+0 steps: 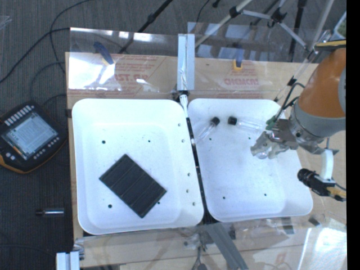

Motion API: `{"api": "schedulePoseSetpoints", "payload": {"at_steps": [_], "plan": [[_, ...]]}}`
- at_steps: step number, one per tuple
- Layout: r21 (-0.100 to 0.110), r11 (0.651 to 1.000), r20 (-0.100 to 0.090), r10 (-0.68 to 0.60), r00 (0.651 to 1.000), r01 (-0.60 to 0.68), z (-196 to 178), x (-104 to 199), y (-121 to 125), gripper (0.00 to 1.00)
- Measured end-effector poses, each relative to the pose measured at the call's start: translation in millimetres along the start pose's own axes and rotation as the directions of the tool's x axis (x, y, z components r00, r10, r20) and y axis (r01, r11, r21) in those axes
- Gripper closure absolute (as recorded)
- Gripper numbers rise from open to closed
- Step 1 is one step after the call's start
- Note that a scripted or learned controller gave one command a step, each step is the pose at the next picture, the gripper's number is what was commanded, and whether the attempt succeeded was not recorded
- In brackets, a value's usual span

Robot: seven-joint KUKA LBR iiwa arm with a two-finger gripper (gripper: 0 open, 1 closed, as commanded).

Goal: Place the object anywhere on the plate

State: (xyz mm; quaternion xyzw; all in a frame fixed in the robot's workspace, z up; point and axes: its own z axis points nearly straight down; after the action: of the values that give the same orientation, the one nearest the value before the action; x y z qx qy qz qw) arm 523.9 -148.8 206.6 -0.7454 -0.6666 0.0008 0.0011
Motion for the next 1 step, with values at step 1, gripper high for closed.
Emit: {"api": "schedulePoseSetpoints", "payload": {"at_steps": [1], "plan": [[0.0, 0.982, 0.002, -0.187, 0.982, 0.187, -17.5, 62.9, 47.1, 1.0]]}}
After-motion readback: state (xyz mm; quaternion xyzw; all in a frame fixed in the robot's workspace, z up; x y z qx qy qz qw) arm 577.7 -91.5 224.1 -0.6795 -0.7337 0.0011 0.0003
